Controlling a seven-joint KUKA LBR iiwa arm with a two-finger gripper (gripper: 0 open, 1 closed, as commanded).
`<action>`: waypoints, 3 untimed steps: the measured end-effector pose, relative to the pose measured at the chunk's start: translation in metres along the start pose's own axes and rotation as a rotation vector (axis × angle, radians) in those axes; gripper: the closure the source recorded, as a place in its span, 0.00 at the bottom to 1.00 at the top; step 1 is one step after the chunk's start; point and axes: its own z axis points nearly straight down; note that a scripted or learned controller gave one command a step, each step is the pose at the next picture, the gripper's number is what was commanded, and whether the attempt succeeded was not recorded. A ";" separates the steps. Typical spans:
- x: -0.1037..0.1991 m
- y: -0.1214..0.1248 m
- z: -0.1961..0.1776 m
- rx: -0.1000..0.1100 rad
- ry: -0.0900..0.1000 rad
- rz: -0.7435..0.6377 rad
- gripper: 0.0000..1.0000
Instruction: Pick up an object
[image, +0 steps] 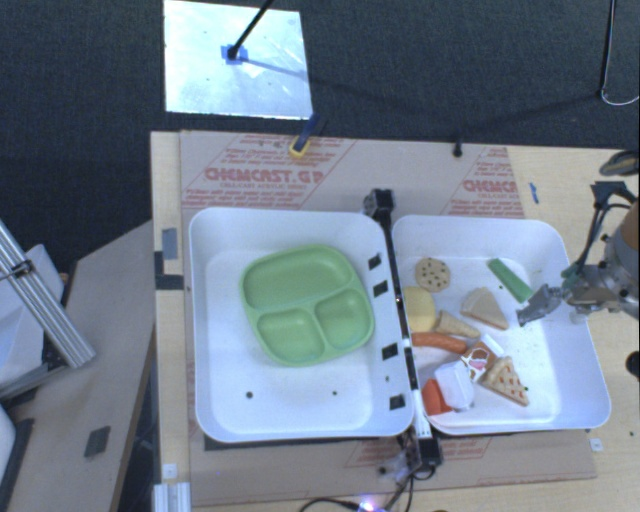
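Fingers (532, 306) beside green stick (510, 279), nothing held

Dark carpet (80, 120) surrounds the wooden bench (160, 300); a shiny metal sheet (238, 60) lies beyond the bench, an aluminium rail (40, 305) left of it.

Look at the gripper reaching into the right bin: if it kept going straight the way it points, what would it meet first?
The gripper points left, toward the tan wedge. That wedge looks first in line, though its height above the bin is unclear, so it might pass over.
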 end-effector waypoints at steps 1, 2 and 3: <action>0.000 0.002 -0.004 -0.009 -0.002 -0.002 0.00; -0.002 0.003 0.058 -0.005 -0.001 0.000 0.00; 0.005 0.000 0.103 -0.007 -0.001 -0.001 0.00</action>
